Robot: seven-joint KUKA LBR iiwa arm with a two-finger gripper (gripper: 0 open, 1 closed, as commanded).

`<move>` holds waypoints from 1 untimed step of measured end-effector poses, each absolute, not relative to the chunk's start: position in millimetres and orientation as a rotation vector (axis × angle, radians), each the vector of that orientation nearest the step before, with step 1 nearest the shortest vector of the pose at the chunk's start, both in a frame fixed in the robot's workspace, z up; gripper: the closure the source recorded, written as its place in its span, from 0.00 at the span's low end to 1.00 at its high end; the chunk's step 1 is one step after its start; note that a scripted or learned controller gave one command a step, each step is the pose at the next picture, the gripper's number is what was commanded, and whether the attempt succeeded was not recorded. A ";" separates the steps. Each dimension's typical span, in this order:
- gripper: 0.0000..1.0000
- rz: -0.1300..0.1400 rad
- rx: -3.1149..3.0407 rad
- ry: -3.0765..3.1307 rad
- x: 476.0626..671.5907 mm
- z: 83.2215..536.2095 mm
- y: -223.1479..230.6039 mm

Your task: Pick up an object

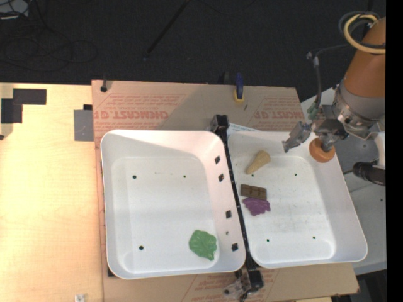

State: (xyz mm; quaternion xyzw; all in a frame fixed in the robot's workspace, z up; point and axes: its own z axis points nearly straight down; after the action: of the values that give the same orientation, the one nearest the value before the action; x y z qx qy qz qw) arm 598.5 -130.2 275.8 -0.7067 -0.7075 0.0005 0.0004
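The arm hangs at two o'clock, its gripper clamping an orange ball. The right bin holds three items; the left bin holds one.

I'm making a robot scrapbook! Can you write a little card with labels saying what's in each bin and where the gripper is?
left bin: green lump, near front right corner
right bin: tan cone-shaped piece; brown block; purple lump touching the block's front edge
gripper: above right bin's far edge, holding nothing visible
arm: enters from the right
orange object: at right bin's far right rim
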 end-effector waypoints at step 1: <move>1.00 0.002 -2.218 -2.223 598.6 285.5 -130.5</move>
State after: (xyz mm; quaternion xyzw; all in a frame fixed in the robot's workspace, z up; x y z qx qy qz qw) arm 598.6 -130.5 285.5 -0.7063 -0.7079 0.0007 0.0010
